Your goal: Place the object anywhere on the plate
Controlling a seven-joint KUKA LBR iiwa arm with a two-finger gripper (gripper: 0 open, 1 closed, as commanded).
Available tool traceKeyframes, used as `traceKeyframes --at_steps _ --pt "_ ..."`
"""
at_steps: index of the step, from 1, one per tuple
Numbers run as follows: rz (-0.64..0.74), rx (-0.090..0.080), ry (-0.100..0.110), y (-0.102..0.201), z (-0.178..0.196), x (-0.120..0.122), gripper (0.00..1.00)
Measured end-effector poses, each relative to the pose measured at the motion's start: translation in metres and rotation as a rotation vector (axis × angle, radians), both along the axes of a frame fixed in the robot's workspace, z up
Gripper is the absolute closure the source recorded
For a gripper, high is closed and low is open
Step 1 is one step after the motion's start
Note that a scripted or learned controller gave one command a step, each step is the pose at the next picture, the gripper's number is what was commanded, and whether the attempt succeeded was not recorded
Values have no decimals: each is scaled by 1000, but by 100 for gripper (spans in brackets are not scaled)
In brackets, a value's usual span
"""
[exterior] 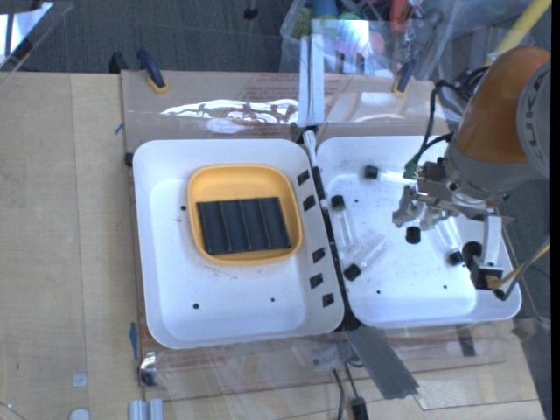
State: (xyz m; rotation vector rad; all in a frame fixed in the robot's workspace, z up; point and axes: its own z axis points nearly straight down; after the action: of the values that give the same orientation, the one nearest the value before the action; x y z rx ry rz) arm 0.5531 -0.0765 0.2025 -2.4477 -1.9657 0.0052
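A yellow plate (203, 185) with rounded corners sits in the left white bin (166, 313). A dark grey ridged rectangular object (242, 225) lies flat on the plate and covers most of its middle. My gripper (412, 223) hangs over the right white bin (420, 309), near its centre-right, well to the right of the plate. Nothing can be made out held in it. The grey arm with its orange band (507, 116) reaches in from the right.
A row of black clips (317, 254) runs along the divider between the bins. A clear plastic piece (365, 253) lies in the right bin. A clear box of colourful toys (376, 11) stands behind the bins, with blue clamps (154, 73) at the back edge.
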Motion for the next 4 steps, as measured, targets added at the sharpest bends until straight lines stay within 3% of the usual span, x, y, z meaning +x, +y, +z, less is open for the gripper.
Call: traceKeyframes --at_steps 1,2,3,4 --pt "158 0 -4 5 73 21 100" --pt "483 -2 -8 -19 87 59 100" --pt "771 -2 -8 -20 36 103 100" --pt "902 -2 -10 -12 45 115 100"
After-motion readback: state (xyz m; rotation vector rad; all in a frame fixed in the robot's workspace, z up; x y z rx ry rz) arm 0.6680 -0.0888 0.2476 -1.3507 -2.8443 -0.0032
